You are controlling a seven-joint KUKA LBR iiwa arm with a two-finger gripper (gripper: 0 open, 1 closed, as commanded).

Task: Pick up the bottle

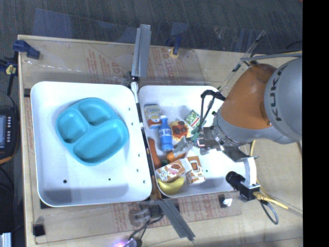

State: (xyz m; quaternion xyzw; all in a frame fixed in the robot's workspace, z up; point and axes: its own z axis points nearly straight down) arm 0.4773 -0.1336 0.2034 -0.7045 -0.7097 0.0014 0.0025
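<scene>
Looming nearest the lens, the grey KUKA arm with its orange band (pixel 252 104) hung over the right bin, and we judged the pick not yet made.

We went from large to small: the shallow white left bin (pixel 46 184) held a blue three-compartment plastic plate (pixel 92 129); the shallow white right bin (pixel 221 184) held a clutter of small goods. Among them the blue plastic bottle with a white label (pixel 165 134) lay on the bin floor near the left wall, just beside a small orange-and-white carton (pixel 151 113), with a yellow banana (pixel 172 185) nearer the front edge. The two-finger gripper (pixel 198 138) sat close to the bottle's right, apart from it; we could not tell whether it was parted or closed. Reaching, gripping and lifting all remained.
</scene>
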